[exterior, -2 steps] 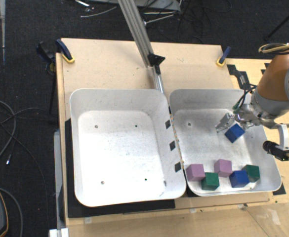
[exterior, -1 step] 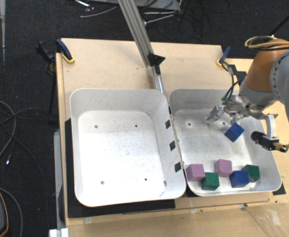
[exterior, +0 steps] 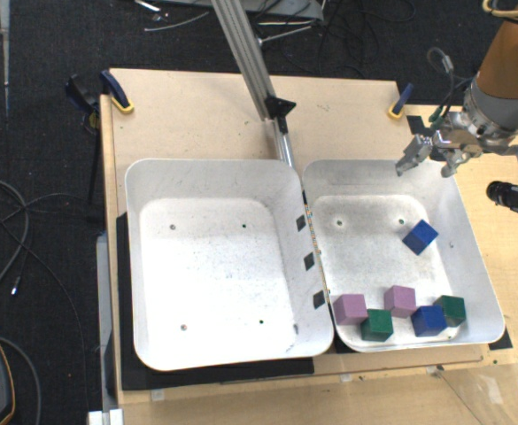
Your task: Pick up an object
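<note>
Nearest the camera, along the front edge of the right bin (exterior: 471, 237), sits a row of blocks: a purple block (exterior: 351, 307) touching a green block (exterior: 378, 324), then another purple block (exterior: 400, 300), a blue block (exterior: 429, 320) and a second green block (exterior: 452, 309) close together. Farther back in that bin a lone blue block (exterior: 420, 236) lies tilted, well apart from the row, while the left bin (exterior: 143, 237) lies beside it on the desk (exterior: 197, 118). Farthest back, the hand (exterior: 429, 159) hangs above the right bin's rear rim with its fingers spread apart and nothing between them.
</note>
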`<state>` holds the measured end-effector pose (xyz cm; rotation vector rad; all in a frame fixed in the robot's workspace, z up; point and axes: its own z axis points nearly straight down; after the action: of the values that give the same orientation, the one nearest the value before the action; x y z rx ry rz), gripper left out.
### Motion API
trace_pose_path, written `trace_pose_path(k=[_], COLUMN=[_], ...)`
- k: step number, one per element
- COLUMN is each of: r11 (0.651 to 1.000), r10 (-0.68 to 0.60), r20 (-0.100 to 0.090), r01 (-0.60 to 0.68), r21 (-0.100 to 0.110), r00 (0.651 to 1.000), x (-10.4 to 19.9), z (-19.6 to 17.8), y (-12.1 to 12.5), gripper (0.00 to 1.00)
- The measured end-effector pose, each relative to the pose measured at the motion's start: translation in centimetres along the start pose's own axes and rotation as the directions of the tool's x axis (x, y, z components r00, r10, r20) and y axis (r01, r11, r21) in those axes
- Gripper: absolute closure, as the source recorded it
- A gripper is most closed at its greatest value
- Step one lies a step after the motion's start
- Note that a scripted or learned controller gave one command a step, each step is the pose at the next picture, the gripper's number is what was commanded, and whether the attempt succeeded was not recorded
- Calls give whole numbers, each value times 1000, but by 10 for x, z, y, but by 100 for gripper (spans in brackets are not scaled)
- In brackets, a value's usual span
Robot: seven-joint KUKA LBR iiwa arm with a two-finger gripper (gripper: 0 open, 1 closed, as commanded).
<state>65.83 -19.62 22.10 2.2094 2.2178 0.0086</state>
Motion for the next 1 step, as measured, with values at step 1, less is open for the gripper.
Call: trace_pose_path(k=[1], r11=[1000], r10=[5], r20=[-3], r01=[-5], r21=[14], r00=[1000], x=[-10], z=[128], y=[-39], gripper=[0])
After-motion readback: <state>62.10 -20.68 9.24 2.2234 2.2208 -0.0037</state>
